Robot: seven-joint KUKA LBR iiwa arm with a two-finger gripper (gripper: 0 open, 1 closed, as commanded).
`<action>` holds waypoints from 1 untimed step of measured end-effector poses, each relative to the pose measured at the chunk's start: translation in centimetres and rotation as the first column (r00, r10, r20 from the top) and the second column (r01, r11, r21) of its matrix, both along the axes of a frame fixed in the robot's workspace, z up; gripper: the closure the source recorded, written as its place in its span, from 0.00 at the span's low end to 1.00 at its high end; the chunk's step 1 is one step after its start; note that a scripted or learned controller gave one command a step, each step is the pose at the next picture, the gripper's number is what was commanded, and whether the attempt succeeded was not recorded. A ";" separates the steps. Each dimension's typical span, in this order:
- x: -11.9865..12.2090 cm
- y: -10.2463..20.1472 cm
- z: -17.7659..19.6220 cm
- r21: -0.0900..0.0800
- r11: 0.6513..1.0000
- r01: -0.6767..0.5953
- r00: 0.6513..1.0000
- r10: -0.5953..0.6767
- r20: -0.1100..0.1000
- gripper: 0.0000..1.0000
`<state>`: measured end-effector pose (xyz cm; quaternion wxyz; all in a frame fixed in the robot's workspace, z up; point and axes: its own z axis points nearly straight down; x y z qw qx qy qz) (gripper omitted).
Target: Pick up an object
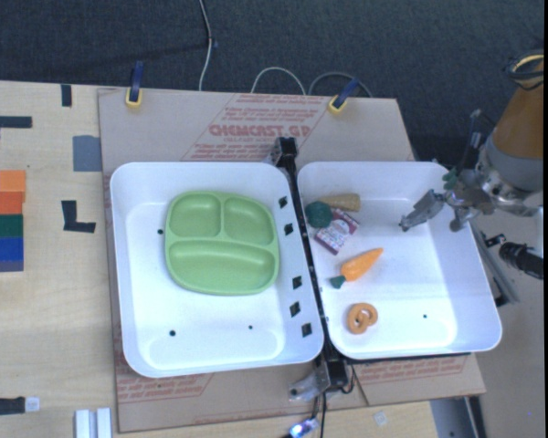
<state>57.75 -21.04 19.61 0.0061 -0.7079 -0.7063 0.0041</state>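
Jaws (436,211) spread wide, holding nothing

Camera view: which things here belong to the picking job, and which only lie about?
For the job: pincer, carrot, pretzel, packet, bread stick, right bin.

Lying about: green plate, left bin, coloured blocks, clamps.

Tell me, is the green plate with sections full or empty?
Empty. The green divided plastic plate in the left white bin shows bare green in all three compartments; the toy food lies in the right white bin.
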 end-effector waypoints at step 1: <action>0.3 0.0 0.7 -0.003 1.000 -0.004 1.000 0.004 0.013 0.00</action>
